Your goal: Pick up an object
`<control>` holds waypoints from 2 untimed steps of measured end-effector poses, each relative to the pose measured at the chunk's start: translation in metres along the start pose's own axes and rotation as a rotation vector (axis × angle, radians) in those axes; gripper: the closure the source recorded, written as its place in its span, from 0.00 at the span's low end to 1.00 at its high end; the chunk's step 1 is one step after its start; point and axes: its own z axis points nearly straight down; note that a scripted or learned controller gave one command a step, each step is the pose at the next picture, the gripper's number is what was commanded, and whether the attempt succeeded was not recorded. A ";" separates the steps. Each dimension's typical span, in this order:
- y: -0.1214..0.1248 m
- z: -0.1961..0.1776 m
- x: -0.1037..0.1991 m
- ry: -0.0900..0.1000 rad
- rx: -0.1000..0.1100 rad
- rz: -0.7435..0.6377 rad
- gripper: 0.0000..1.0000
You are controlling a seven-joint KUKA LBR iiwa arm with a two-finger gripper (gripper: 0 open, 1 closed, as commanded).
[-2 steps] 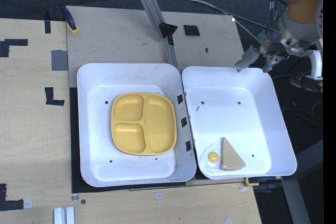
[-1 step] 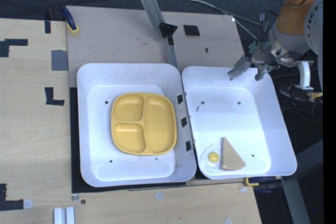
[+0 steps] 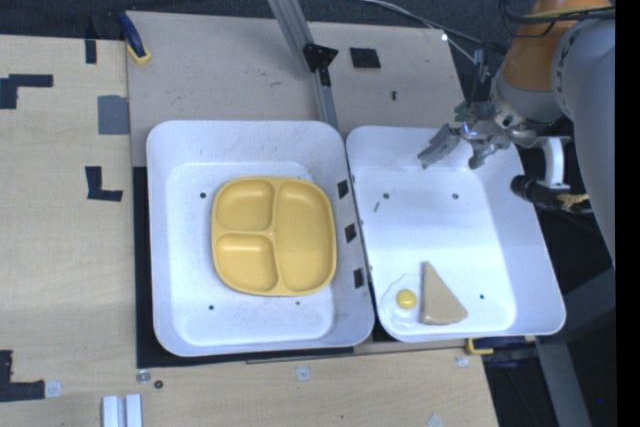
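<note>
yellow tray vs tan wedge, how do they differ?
The yellow tray is far larger than the tan wedge. The yellow tray is a rounded square with three compartments; the tan wedge is a plain triangle. The yellow tray lies mid left bin; the tan wedge sits at the right bin's near edge. Both lie flat.

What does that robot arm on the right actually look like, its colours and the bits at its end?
The arm is smooth, rounded and grey, with a glossy orange band above the wrist. Thin dark cables loop over that band. At its end sits a small metal-grey gripper with two slim fingers. A white block with a black part is fixed lower down its side.
</note>
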 end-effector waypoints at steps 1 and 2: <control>0.000 0.053 0.001 -0.001 -0.002 -0.001 0.00; 0.000 0.040 0.001 -0.002 -0.004 -0.002 1.00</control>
